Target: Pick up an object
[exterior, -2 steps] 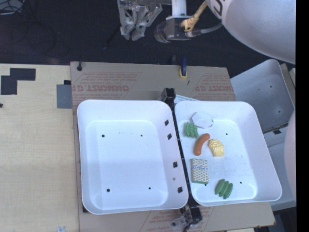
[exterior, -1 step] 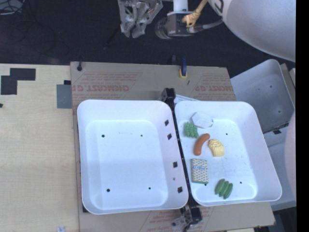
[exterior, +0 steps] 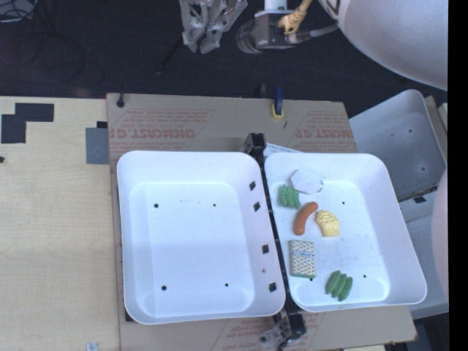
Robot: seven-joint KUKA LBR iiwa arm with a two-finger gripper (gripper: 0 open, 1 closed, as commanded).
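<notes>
Camera view: right bin holds sausage, corn, green toys.

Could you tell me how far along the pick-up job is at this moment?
Nothing looks done yet. The tool hangs at the top of the view, beyond the bins. The orange sausage, yellow piece and green items lie in the right bin. The whole pick remains.

orange sausage — lying slantwise in right bin.

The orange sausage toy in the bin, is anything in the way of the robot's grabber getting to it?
Nothing covers the orange sausage. The gripper hangs beyond the bins, with open space between. A green piece and a yellow piece lie close beside it.
</notes>
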